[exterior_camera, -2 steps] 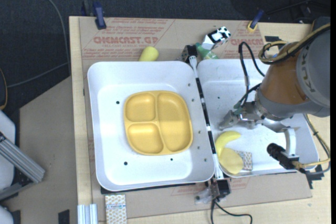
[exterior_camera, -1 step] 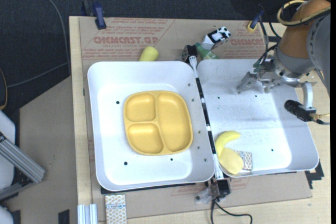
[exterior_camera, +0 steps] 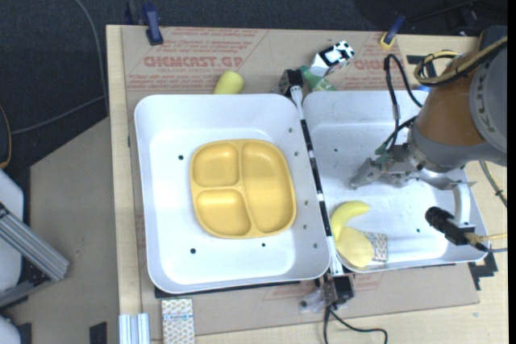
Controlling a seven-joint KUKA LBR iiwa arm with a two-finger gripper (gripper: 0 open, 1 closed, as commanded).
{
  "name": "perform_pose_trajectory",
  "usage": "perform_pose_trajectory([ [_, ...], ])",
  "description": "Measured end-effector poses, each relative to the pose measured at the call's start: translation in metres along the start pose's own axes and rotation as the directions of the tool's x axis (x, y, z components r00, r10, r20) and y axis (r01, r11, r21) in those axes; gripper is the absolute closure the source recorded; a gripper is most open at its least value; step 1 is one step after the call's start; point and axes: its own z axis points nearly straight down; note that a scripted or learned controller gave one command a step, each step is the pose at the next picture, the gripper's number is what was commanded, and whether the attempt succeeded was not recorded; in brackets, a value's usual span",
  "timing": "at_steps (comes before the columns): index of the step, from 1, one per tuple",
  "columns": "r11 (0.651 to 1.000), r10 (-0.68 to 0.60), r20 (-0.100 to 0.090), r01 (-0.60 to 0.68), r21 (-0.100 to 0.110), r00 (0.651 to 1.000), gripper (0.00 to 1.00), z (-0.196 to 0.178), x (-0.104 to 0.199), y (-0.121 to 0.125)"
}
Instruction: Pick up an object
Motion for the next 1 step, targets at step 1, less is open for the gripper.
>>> perform_pose_trajectory([
  [1,1.000,0.001,-0.001,-0.001,0.001,1.000,0.00,-0.0002,-0.0792,-0.0689],
])
